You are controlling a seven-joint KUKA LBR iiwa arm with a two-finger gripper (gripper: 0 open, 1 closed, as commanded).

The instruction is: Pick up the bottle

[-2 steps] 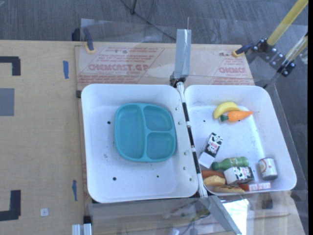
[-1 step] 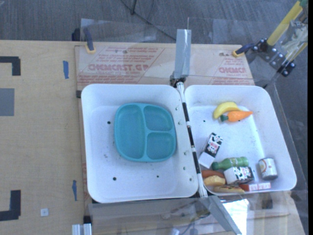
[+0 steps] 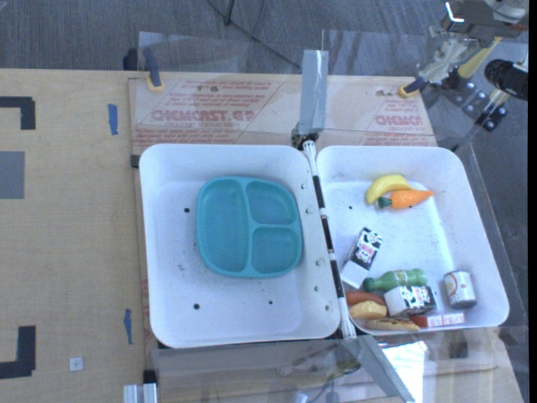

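A green bottle [image 3: 393, 280] lies in the right bin [image 3: 470, 183]; a teal plate [image 3: 249, 226] fills the left bin [image 3: 164, 225].

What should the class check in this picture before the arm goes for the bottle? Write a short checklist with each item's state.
1. Green plastic bottle with a white cap lies in the right white bin: ok.
2. Bottle lies on its side, not upright: ok, but plan a sideways grasp.
3. Room around the bottle: not ok; the black-and-white carton touches it and the small tin can is close.
4. Two-finger gripper is above the bins' far edge, away from the bottle: ok.
5. Gripper fingers ready: cannot tell.
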